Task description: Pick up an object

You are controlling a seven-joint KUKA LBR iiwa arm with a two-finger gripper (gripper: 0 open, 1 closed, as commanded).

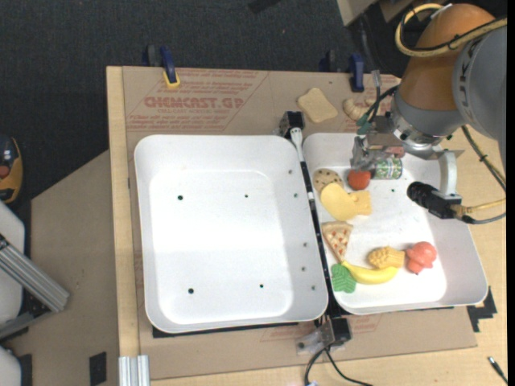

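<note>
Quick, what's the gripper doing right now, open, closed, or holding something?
Gripper: low over the right bin, right above the small red toy. Open or shut cannot be told, and no grasp is visible.

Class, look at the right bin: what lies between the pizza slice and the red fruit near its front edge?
In the camera view, a small yellow-orange toy sits between the pizza slice and the red fruit, just above the banana.
</note>
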